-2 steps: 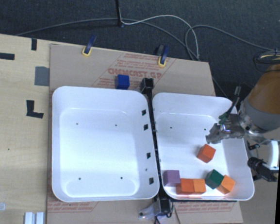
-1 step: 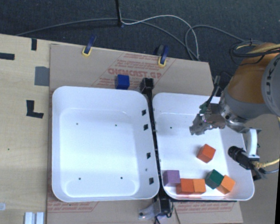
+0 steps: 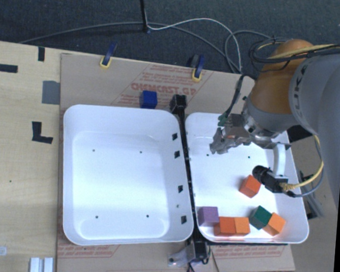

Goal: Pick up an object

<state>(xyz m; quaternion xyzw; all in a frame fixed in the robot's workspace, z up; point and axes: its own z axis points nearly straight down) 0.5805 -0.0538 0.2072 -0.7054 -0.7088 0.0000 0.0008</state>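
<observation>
Gripper (image 3: 219,144) at bin's (image 3: 206,127) 11 o'clock, jaw state unclear; blocks (image 3: 233,225) sit ~5 o'clock, prob. untouched so far.

Grey KUKA iiwa arm (image 3: 319,86) enters from the right, orange band (image 3: 275,82) sitting above the wrist. Wrist pitched downward and leftward. Two-finger metal gripper (image 3: 219,144) at the arm's lower-left end, fingertips pointing down-left. Nothing visible between the fingers. Finger spacing unresolved from this angle.
</observation>
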